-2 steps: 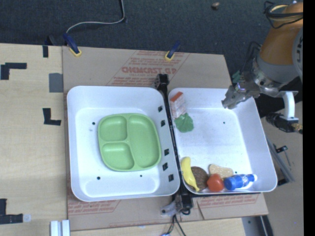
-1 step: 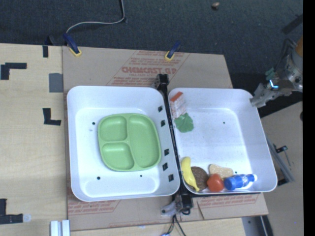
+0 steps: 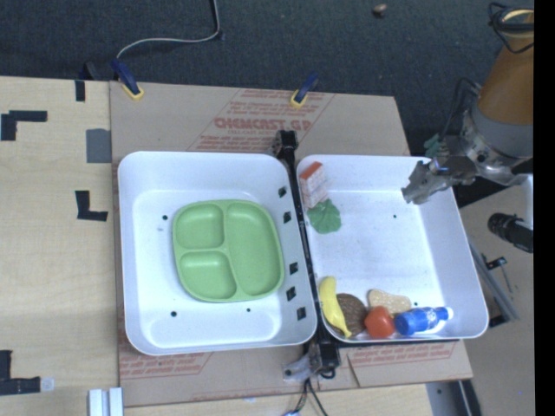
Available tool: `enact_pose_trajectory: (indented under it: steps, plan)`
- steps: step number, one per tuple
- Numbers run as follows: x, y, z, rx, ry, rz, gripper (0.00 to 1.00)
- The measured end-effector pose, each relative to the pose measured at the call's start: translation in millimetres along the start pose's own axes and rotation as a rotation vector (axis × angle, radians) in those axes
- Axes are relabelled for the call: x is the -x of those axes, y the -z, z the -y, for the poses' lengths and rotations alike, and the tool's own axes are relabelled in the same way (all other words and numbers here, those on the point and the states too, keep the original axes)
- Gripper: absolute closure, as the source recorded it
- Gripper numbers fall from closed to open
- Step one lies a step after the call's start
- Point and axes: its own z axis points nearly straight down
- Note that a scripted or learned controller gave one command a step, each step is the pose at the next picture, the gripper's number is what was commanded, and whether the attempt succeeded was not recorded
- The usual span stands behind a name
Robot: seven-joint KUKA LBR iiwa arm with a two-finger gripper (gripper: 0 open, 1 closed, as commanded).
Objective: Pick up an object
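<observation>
The grey two-finger gripper [image 3: 422,185] hangs over the upper right corner of the right-hand shallow white bin [image 3: 460,258], just inside its far rim, and from this slant there is no telling how far its jaws stand apart; nothing shows between them. Above it the arm's orange band [image 3: 510,81] leans in from the right. Down in that bin, the pickings sit at the edges: a small red-and-white carton [image 3: 313,183] stands against the left wall near the top, with a crumpled green leafy piece [image 3: 326,218] just below it. Along the near wall runs a tight row: a yellow banana [image 3: 331,304], a brown round lump [image 3: 351,308], a red tomato-like ball [image 3: 379,322], a tan bread-shaped piece [image 3: 389,301] and a blue bottle with a white cap [image 3: 421,320], lying on its side. The middle of this bin's floor is open white, with free room beneath and left of the gripper. Across the black divider clips, the left-hand white bin [image 3: 147,258] carries a light green three-compartment plastic plate [image 3: 229,250] lying flat near its centre, well apart from the arm.
</observation>
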Motion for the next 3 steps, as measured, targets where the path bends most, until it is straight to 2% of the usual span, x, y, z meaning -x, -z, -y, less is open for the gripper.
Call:
enact_pose_trajectory:
  steps: [1, 2, 3]
  plan:
    - [67, -34, -44, -0.001, -0.002, 0.002, 1.00]
    - [92, -8, -26, 0.000, -0.002, 0.001, 1.00]
    - [3, 9, -10, 0.000, 0.001, 0.000, 1.00]
